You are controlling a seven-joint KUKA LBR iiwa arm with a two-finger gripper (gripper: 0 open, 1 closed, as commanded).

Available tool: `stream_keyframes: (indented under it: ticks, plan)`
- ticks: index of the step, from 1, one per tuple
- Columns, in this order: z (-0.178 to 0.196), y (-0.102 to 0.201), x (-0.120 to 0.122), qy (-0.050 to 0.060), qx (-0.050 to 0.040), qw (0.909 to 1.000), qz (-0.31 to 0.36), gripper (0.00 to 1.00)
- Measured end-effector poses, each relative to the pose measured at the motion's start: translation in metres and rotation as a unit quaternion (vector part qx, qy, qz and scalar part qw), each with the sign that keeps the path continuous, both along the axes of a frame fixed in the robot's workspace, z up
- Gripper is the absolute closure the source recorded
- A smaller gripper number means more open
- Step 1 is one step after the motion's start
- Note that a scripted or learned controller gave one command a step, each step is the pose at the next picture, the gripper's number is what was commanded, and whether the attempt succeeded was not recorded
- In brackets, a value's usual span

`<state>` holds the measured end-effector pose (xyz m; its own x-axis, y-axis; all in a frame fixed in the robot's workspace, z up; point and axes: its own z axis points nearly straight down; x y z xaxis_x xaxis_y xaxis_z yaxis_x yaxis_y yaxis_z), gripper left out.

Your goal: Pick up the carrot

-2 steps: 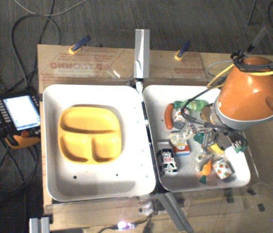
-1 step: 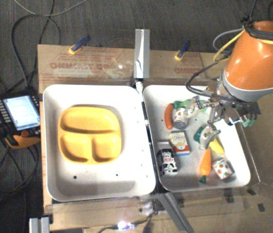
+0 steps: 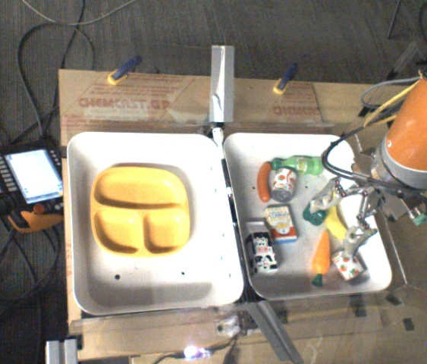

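The carrot [image 3: 320,255] lies at the lower right of the frame, in the right bin [image 3: 304,288]. The pincer [image 3: 347,217] hangs just above it, looking spread wide and empty. A small can [image 3: 347,265] sits beside the carrot, so the pincer might bump it.

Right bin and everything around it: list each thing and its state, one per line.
carrot: lying in the right bin, ungripped.
gripper: above the right bin, beside the carrot, empty.
green bottle: lying on its side.
can: on its side.
red sausage: lying flat.
small carton: lying flat.
yellow tray: right way up in the left bin.
handheld screen: lit.
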<state>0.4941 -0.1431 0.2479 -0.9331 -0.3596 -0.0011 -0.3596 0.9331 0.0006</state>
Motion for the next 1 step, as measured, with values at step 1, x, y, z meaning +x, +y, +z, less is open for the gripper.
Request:
stream_keyframes:
  ticks: [1]
  plan:
    - [-0.1462, -0.0250, 0.0083, -0.007, -0.0014, 0.9982, 0.060, 0.00]
